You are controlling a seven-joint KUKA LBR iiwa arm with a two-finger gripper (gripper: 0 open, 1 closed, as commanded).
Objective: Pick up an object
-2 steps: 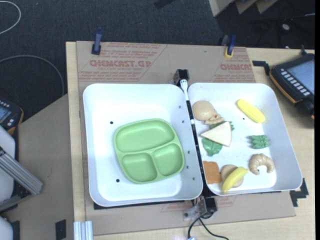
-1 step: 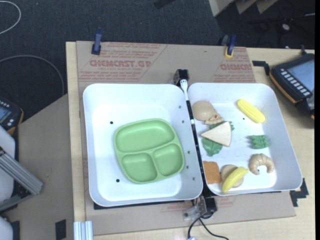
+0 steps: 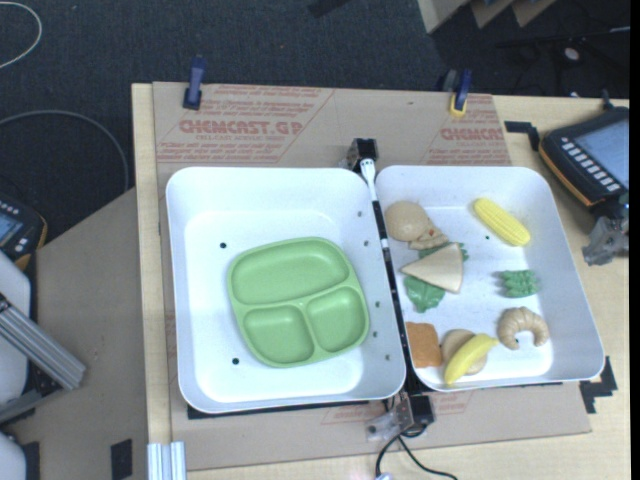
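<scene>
The right white bin [image 3: 565, 268] holds several toy foods: a yellow corn cob [image 3: 501, 221], a tan bread roll [image 3: 409, 222], a sandwich wedge [image 3: 438, 266] lying on green lettuce [image 3: 423, 293], a small green broccoli piece [image 3: 517, 283], a croissant [image 3: 522, 326], a yellow banana [image 3: 467, 357] and an orange toast slice [image 3: 424, 344]. The left white bin [image 3: 190, 258] holds a green three-compartment plate [image 3: 296, 298].
Both bins sit on a brown cardboard sheet [image 3: 250, 118] held by a blue clamp [image 3: 194, 84] and a yellow-tipped clamp [image 3: 459, 93] at the far edge. A tablet-like device [image 3: 592, 156] lies to the right of the bins. Cables trail near the front edge [image 3: 405, 428].
</scene>
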